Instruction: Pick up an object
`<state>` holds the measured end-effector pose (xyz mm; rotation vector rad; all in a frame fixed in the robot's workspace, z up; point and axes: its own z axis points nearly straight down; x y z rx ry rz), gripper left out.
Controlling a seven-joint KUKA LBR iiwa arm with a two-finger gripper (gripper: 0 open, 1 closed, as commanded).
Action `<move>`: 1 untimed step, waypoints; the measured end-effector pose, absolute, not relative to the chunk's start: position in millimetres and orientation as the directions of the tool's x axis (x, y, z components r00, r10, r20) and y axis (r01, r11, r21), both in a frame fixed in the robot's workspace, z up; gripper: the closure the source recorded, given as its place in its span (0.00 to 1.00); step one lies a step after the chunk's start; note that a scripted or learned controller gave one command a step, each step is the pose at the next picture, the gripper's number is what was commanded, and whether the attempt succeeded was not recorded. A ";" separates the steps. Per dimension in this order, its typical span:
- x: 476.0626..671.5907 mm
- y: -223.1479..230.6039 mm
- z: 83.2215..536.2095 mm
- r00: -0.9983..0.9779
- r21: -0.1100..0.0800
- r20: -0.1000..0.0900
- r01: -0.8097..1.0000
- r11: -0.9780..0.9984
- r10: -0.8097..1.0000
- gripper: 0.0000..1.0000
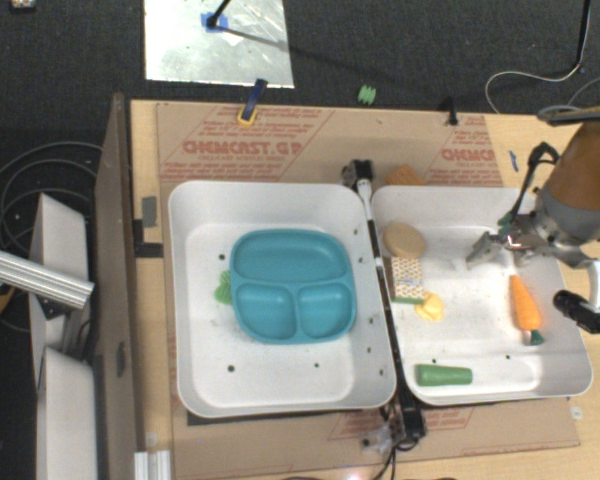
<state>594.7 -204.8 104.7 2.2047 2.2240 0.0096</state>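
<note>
Gripper [492,245] at 1 o'clock of right bin [570,373], hovering above the floor; can't tell finger state. Carrot [525,306] lies at 5 o'clock from it, apart. Blue tray [292,284] sits in left bin [195,368].

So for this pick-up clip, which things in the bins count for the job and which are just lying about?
Candidates for picking, in the right bin:
carrot
green block
yellow piece
tan disc
patterned card
The gripper hovers over this bin.

Lying about:
blue tray in the left bin
metal sheet
cables
</note>
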 end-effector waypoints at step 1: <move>558.9 -207.6 189.1 0.000 0.008 -0.003 1.000 0.000 1.000 0.00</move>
